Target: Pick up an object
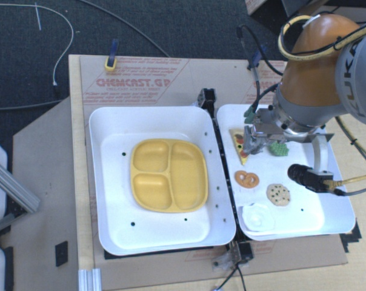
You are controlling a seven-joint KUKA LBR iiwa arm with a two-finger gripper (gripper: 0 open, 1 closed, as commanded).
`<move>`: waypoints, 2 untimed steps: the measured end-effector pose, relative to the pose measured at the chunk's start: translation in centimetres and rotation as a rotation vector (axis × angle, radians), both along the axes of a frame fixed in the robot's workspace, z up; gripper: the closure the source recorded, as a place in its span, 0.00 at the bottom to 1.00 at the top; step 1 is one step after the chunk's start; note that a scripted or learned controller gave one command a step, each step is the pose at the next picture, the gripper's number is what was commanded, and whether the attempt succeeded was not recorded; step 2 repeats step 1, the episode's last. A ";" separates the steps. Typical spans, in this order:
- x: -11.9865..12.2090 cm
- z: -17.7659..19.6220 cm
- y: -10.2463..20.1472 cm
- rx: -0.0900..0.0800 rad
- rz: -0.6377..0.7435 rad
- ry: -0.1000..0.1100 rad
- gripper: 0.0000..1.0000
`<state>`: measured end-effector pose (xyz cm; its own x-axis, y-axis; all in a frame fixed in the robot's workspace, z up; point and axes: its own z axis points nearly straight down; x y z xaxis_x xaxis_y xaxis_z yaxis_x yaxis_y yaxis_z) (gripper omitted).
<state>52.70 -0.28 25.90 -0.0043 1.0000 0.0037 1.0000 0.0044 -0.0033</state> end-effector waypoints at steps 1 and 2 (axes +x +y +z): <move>0.7 -1.3 6.2 -0.002 0.001 0.000 1.00; 0.7 -1.3 6.2 -0.002 0.001 0.000 1.00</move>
